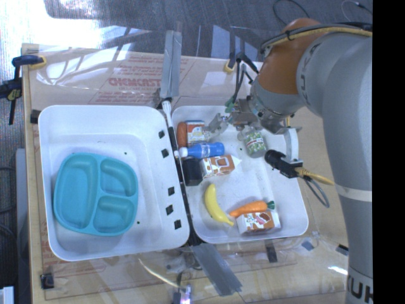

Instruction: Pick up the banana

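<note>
In the left bin lies a blue divided plate. The banana rests in the right bin at 7 o'clock, with a carrot just beside it at 3 o'clock. Approach from 11 o'clock, where bare floor gives room. The gripper hovers at 12 o'clock; you cannot tell its opening, and it carries nothing visible.

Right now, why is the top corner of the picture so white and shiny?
In the camera view, bright light washes out the upper left corner, and glare streaks the clear sheet behind the bins. The banana and blue tray stay sharp and evenly lit.
</note>
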